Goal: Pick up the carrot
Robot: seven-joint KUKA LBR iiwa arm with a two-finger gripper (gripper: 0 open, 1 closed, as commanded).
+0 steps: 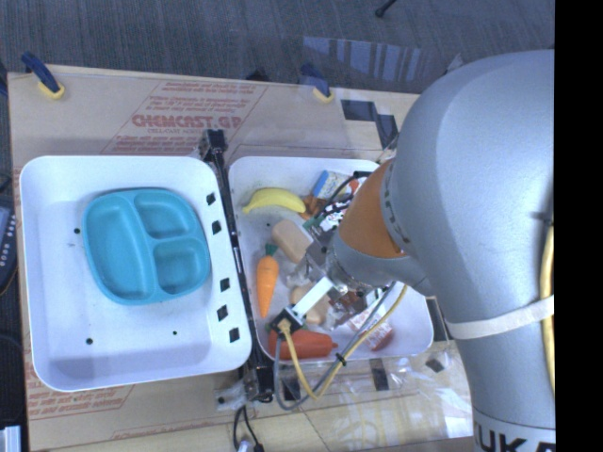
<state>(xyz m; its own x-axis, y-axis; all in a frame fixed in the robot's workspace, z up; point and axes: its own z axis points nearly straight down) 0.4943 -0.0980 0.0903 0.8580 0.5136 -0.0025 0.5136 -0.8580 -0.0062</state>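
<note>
Carrot (267,284) lying near the right bin's (415,342) left wall; gripper (303,314) beside it, finger state indiscernible, should centre over the carrot's length.

Bench (85,111) bearing two white bins (47,281)
</note>
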